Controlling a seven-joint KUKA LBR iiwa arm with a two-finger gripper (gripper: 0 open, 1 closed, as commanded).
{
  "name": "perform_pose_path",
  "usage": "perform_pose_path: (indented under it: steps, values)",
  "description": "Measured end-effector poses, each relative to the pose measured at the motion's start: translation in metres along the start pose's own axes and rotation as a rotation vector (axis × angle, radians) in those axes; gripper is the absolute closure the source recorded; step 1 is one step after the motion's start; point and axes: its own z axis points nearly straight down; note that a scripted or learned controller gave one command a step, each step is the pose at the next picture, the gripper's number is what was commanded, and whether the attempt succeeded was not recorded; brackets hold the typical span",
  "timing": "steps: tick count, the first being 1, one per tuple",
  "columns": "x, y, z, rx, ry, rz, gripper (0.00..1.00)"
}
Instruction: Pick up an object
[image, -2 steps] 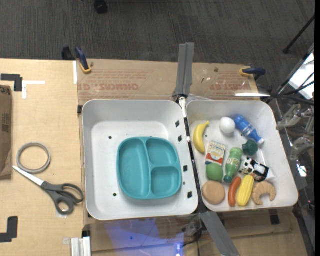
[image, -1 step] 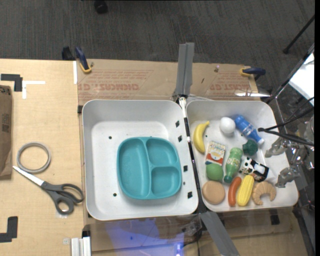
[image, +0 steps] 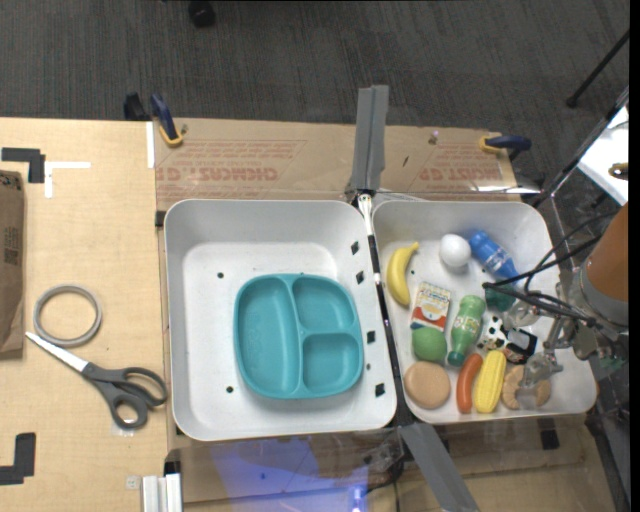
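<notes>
Seen from above, the table (image: 80, 210) is pale wood, with a sheet of brown cardboard (image: 260, 160) clamped along its far edge and dark grey carpet (image: 300, 50) beyond. Near the table's left edge lie a roll of tape (image: 67, 314) and a pair of scissors (image: 105, 378). The left bin (image: 190, 240) holds a teal divided plate (image: 298, 335). The right bin (image: 535, 225) holds toy food: a banana (image: 400, 272), a white egg (image: 455, 251), a blue bottle (image: 492, 254), a juice carton (image: 431, 305), a green bottle (image: 466, 325), a lime (image: 430, 345), a bun (image: 428, 384), a red pepper (image: 467, 383) and a corn cob (image: 490, 380).

The arm (image: 608, 270) reaches in from the right edge, its tool (image: 530, 350) low over the right bin's near right corner, among the toys. Whether it is open, closed or gripping anything cannot be told.
</notes>
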Motion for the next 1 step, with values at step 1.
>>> perform_pose_path:
  steps: [1]
  values:
    - [-0.1176, -0.0095, 0.0248, -0.014, 0.025, -0.135, 0.0]
